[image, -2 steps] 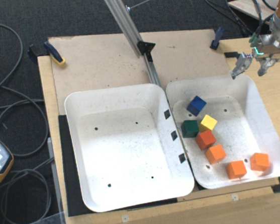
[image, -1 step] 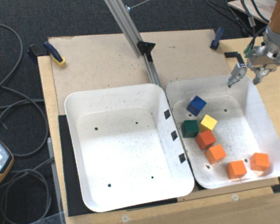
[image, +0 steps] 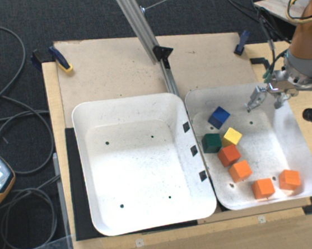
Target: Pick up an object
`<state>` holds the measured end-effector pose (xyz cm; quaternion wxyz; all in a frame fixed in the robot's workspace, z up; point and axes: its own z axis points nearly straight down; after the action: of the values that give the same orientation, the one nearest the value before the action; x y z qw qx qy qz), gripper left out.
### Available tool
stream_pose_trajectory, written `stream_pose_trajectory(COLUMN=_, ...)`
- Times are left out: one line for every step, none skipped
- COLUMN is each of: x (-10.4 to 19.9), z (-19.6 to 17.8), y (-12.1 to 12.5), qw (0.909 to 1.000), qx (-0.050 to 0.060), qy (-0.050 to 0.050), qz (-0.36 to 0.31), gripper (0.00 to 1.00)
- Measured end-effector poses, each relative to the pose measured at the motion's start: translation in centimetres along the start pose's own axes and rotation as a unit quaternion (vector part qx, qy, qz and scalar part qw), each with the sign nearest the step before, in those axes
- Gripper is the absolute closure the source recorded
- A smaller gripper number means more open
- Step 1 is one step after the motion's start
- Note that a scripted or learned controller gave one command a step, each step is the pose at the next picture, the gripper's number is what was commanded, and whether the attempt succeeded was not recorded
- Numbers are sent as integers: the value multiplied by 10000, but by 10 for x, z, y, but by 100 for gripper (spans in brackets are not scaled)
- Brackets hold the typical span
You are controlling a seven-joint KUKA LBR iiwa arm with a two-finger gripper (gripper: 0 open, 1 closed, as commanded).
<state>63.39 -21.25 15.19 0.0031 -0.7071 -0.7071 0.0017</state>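
Nearest the camera, along the front wall of the right shallow white bin (image: 300, 148), sit two orange cubes: one orange block (image: 263, 188) and, just to its right, a second orange block (image: 290, 179). They lie near each other but apart. Farther back, a third orange cube (image: 240, 170) sits near the bin's middle, and a red-orange cube (image: 229, 155) lies just behind it, the two nearly touching. A yellow cube (image: 232, 136) rests just beside the red-orange one, and a dark green cube (image: 212, 143) lies just to their left, close to the bin's left wall. A blue cube (image: 219, 117) stands alone farther back, apart from the cluster.

The pincer (image: 268, 97) hangs over the back right part of this bin, well apart from the blue cube and from every other block. Its two metal fingers (image: 254, 101) stand spread apart with nothing between them. Above it the arm's orange band (image: 306, 40) and grey wrist reach in from the right.

The left shallow white bin (image: 92, 157) lies beside the right one, their rims overlapping at the centre. Both rest on the pale wooden desk (image: 110, 70), where a silver metal rail (image: 138, 19) rises at the back and blue clamps (image: 61, 58) grip the rear corners. Black cables (image: 7, 111) trail across the dark floor at left.
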Motion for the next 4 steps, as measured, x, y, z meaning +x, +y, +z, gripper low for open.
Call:
stream_pose_trajectory(x=1, z=53, y=-1, qw=10000, qx=-1, qy=1, qz=-2, gripper=0)
stream_pose_trajectory(x=0, z=37, y=2, qw=10000, qx=-50, qy=-9, qz=-3, gripper=100)
stream_pose_trajectory(x=10, z=-14, y=0, qw=10000, qx=-67, qy=-17, qz=-9, gripper=100)
stream_pose_trajectory(x=17, z=-61, y=1, qw=10000, qx=-70, qy=-18, qz=-12, gripper=100)
